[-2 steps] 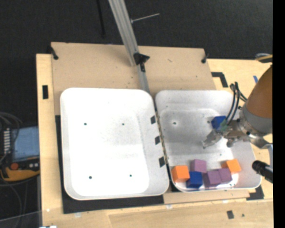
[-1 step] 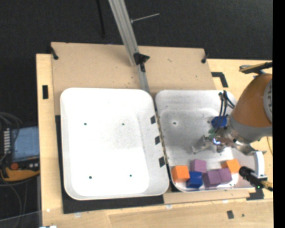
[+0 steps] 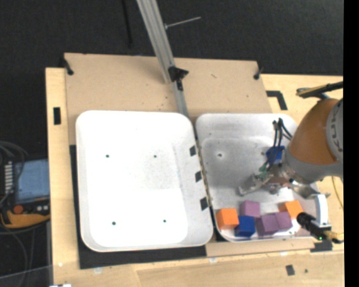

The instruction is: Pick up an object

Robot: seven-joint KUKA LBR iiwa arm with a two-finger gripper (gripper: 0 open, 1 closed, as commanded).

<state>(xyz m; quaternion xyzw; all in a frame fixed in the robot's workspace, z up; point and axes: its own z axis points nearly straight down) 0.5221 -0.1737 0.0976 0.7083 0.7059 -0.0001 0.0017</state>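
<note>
- Left white bin [image 3: 137, 178]: well to the left of the gripper; nothing lifted from it.
- Right white bin [image 3: 227, 142]: the gripper worked inside it, over its bare middle floor.
- Orange block [image 3: 228, 217]: below and left of the gripper, resting on the bin floor, untouched.
- Blue block [image 3: 246, 226]: below the gripper, touching the orange block.
- Purple blocks [image 3: 264, 219]: just below the gripper, clustered along the near wall, apart from it.
- Gripper [image 3: 255, 185]: low over the floor, above the cluster; nothing showed between its tips. Whether released or clenched, I cannot tell.
- Second orange block [image 3: 293, 208]: below and right of the gripper, beside the purple blocks.
- Arm [image 3: 314, 142]: to the right, orange band above the wrist.
- Progress, judged: early; no object picked, grasp and lift both left.
</note>
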